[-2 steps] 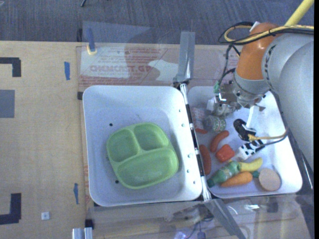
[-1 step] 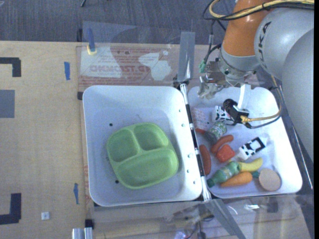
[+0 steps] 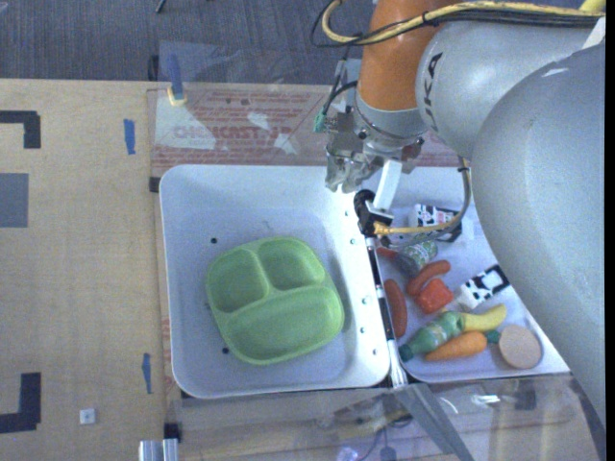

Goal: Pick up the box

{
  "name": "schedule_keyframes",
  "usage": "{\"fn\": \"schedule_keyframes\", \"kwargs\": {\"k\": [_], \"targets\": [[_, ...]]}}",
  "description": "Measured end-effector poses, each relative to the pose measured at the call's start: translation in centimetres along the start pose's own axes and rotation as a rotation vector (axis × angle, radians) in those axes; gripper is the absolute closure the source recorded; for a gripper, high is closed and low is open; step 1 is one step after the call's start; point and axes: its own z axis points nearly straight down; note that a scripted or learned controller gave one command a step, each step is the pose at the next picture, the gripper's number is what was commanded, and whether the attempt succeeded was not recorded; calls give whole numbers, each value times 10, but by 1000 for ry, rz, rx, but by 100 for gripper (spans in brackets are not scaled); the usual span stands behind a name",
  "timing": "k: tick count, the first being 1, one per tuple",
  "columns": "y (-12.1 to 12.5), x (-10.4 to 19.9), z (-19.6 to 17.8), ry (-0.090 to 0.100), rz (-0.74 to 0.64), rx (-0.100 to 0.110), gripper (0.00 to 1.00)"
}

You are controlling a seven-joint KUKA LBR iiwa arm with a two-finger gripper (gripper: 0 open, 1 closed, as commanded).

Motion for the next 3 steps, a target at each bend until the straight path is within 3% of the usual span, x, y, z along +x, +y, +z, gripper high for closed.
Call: {"fn": "schedule_keyframes", "kwargs": {"k": [1, 2, 3], "targets": [[-3, 23, -92, -2, 393, 2, 100], [-21, -16, -13, -2, 404, 6, 100], [-2, 14, -140, -2, 738, 3, 100]]}}
